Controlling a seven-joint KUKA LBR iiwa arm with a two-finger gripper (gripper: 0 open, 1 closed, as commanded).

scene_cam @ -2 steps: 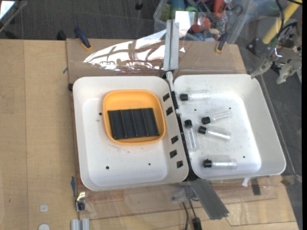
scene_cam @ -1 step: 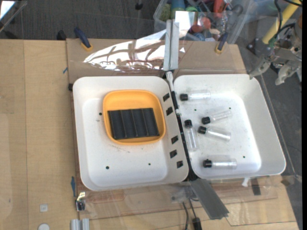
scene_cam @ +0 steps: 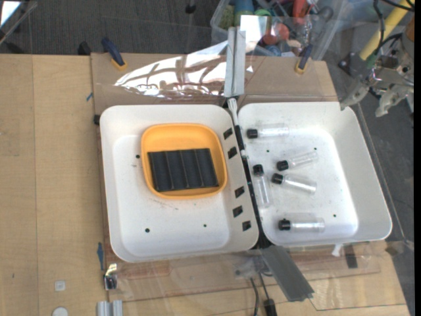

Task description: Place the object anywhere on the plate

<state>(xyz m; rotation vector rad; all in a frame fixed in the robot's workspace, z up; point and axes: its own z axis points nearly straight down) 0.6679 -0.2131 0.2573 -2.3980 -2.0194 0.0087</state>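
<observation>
An orange plate sits in the left white bin and carries a black ridged insert. Several clear tubes with black caps lie scattered in the right white bin: one near the back, one in the middle, one just below it, one by the divider, and one at the front. My gripper hangs at the upper right, outside the right bin's far corner and well away from the tubes and the plate. It is partly cut off and blurred.
A raised divider with black clips separates the two bins. A clear box of coloured toys stands behind the bins. Crinkled foil lies behind the left bin. Wooden bench surface stretches to the left.
</observation>
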